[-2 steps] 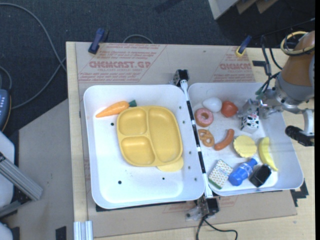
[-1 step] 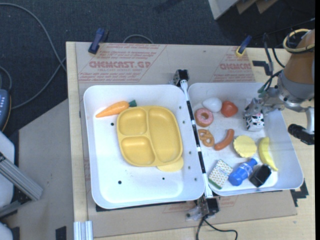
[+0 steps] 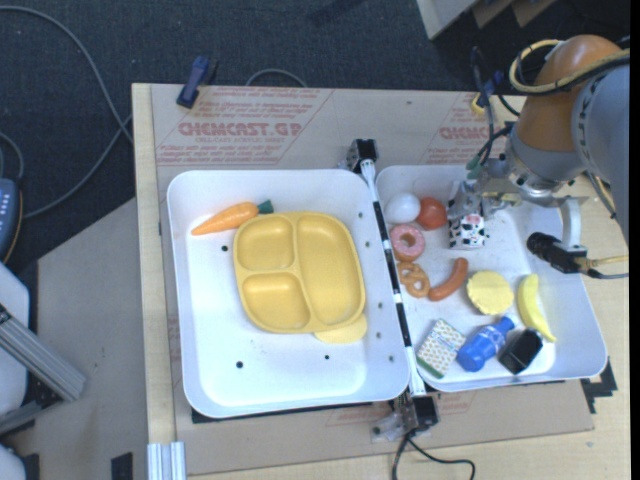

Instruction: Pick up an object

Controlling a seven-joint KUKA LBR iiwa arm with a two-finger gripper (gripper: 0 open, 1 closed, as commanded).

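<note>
1. A black-and-white toy cow (image 3: pixel 467 231) stands in the far part of the right bin (image 3: pixel 572 353), right of a red tomato (image 3: pixel 432 213).
2. The gripper (image 3: pixel 470 194) hangs directly above it; whether its fingers are released or clenched I cannot tell.
3. A yellow divided plate (image 3: pixel 298 270) and a carrot (image 3: pixel 226 218) lie in the left bin (image 3: pixel 200 348).
4. Both bins rest on a cardboard-covered bench (image 3: pixel 300 118) over dark carpet (image 3: pixel 100 28).

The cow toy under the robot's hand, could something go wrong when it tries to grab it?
1. The cow stands crowded: a tomato and a donut sit close on its left, so the hand might bump them.
2. The cow is small and upright, so a slightly off grab could likely tip it over.
3. The cow stands near the right bin's far wall, so a nudge might push it against that.
</note>
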